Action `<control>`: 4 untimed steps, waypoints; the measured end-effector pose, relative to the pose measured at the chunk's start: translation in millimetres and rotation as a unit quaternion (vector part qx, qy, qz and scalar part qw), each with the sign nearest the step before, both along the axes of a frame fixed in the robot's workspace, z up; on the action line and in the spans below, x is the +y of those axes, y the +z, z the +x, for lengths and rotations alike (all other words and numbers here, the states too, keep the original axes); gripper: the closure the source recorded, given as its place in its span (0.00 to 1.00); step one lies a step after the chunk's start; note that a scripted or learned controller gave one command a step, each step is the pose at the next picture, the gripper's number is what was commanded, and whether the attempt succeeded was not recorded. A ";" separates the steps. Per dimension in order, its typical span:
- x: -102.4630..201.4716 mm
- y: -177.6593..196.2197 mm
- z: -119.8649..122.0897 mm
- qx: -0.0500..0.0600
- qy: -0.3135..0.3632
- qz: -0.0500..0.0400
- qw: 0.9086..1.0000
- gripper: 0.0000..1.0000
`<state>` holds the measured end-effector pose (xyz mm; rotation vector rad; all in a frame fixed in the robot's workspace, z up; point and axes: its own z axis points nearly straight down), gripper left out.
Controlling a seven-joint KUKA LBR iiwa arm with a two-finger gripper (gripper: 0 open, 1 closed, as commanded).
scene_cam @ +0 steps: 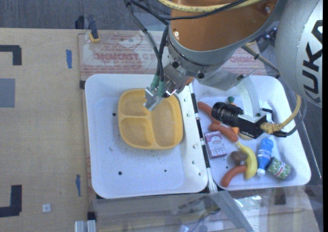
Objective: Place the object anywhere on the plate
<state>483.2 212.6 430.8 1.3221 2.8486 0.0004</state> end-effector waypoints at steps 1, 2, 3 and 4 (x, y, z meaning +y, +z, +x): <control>-18.7 -90.6 -3.0 -0.001 0.015 0.001 1.000 1.00; -4.1 -130.2 75.0 -0.003 0.190 0.001 0.982 1.00; -4.4 -130.2 75.1 -0.003 0.190 0.001 0.982 0.00; -4.4 -118.5 77.0 -0.006 0.189 0.002 0.982 1.00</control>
